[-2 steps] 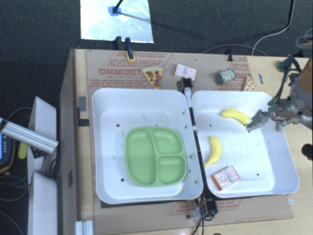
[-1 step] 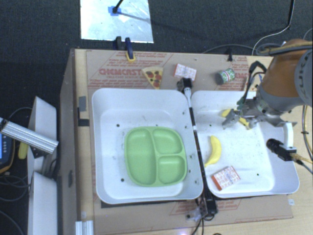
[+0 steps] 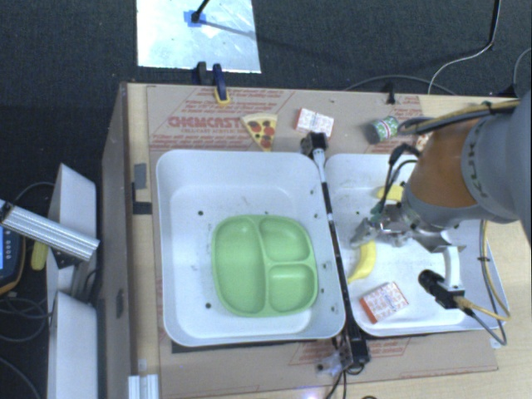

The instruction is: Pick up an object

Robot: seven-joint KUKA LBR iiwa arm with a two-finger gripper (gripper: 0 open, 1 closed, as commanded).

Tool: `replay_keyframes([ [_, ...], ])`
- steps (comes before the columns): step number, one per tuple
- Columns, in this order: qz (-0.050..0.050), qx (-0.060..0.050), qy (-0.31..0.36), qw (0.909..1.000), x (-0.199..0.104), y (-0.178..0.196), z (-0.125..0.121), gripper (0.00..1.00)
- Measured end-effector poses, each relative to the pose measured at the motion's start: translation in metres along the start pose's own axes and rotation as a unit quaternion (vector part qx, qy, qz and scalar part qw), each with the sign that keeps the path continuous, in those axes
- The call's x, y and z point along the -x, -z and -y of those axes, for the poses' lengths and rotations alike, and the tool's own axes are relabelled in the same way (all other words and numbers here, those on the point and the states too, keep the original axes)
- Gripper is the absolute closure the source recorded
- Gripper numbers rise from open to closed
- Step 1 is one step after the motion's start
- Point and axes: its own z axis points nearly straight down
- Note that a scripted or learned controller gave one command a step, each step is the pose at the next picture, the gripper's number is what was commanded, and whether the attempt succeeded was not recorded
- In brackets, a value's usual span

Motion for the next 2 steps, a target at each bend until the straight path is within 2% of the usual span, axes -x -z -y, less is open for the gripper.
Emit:
replay_keyframes([
  [1, 0.0, 0.001, 0.0, 1.0, 0.0, 0.011, -0.001, 1.0],
  [2, 0.0, 0.001, 0.001, 1.0, -0.056, 0.101, -0.002, 1.0],
])
